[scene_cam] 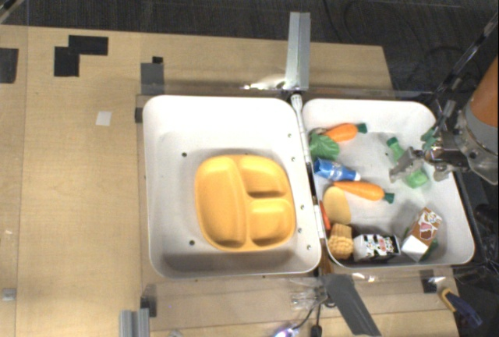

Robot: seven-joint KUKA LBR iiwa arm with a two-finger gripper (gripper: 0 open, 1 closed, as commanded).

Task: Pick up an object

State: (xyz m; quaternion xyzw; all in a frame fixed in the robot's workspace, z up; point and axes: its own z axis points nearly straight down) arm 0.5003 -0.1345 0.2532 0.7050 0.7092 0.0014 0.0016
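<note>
Camera view gives you the fingers [407, 165] low in the right bin [461, 250], whether spread or pinching you cannot tell, touching a green object [417, 179]. Just left lies a carrot [360, 190]; the left bin [168, 172] carries a yellow tray [243, 199].

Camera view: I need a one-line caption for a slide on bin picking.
Gripper above green item in right bin; yellow divided tray in left bin.
</note>
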